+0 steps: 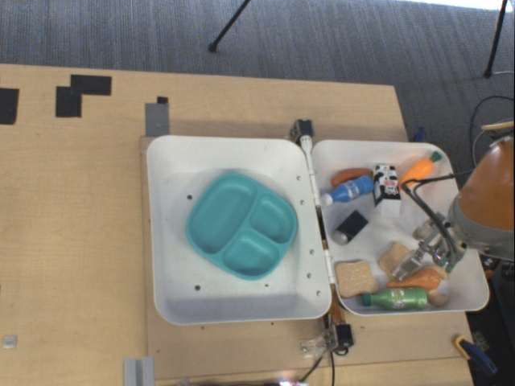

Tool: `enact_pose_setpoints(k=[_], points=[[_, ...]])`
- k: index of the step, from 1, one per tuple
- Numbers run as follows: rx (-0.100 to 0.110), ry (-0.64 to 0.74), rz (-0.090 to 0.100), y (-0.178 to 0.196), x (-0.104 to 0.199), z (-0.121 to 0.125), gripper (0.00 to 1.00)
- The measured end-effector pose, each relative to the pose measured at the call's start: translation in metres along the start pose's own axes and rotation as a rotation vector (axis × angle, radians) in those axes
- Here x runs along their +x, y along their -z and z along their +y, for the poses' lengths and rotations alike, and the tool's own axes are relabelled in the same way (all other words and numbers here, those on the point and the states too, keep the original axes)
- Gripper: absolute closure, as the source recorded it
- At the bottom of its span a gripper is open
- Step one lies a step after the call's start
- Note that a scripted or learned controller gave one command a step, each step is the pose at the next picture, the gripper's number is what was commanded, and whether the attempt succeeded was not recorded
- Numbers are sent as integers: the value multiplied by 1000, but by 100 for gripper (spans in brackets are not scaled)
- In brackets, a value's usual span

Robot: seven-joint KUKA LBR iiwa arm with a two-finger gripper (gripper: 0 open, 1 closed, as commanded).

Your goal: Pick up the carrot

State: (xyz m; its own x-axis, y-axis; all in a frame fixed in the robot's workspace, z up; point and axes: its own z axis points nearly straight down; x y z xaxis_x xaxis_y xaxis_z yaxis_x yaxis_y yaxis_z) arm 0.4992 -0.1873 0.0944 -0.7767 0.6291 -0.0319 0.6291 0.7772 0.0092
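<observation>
An orange carrot [419,169] with a green tip lies at the far right corner of the right bin [475,292], next to a black-and-white box [386,181]. My gripper [425,259] hangs low over the near right part of that bin, well in front of the carrot. It sits just above a tan bread piece [393,256] and an elongated orange item [422,280], which its metal parts partly cover. I see nothing held by it.
The right bin also holds a blue bottle [352,190], a reddish sausage [352,174], a black block [351,226], a bread slice [356,277] and a green bottle [396,298]. A teal divided plate [241,224] lies in the left bin [165,240]. A black cable crosses above the carrot.
</observation>
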Motion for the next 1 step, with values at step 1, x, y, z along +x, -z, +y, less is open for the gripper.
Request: enact_pose_setpoints(k=[1], points=[[-8,-2,-9,12,-3,4,100]])
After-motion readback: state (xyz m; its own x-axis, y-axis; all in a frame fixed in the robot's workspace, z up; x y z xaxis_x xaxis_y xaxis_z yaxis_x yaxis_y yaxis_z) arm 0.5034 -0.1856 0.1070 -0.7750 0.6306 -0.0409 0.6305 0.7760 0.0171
